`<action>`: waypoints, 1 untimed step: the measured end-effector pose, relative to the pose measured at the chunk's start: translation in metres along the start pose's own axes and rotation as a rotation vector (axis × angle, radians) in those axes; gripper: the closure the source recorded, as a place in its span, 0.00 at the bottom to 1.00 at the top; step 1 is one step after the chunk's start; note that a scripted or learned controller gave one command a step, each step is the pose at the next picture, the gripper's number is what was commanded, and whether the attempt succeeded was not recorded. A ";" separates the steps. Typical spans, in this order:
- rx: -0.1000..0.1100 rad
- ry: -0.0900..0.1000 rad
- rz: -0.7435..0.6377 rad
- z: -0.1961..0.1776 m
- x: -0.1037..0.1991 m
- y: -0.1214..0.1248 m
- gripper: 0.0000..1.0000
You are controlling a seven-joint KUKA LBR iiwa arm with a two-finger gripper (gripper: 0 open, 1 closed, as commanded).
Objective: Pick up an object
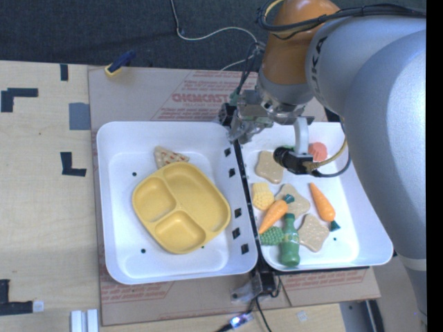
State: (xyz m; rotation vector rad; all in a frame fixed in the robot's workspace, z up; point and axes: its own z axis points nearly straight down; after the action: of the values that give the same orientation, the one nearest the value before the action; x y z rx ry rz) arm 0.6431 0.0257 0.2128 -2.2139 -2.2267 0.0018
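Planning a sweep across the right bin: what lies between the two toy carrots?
In the camera view, a tan cracker piece lies between the left carrot and the right carrot.

The yellow tray (pixel 181 208) hides most of a waffle piece (pixel 168 156); the pink item (pixel 318 151) sits half behind the arm's cable.

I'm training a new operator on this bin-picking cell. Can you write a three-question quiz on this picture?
1. True or false: the yellow divided plate lies in the left bin.
2. Which bin holds the green bottle?
A. left bin
B. right bin
C. neither
3. How many toy carrots can you count?

Key:
1. True.
2. B.
3. Two: one carrot near the middle of the right bin, another carrot to its right.
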 end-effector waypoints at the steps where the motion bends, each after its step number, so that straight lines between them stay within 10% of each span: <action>1: -0.003 0.002 -0.002 -0.019 0.057 0.014 1.00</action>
State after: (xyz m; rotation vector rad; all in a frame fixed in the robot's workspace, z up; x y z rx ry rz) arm 0.6568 0.0831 0.2313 -2.2125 -2.2293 -0.0033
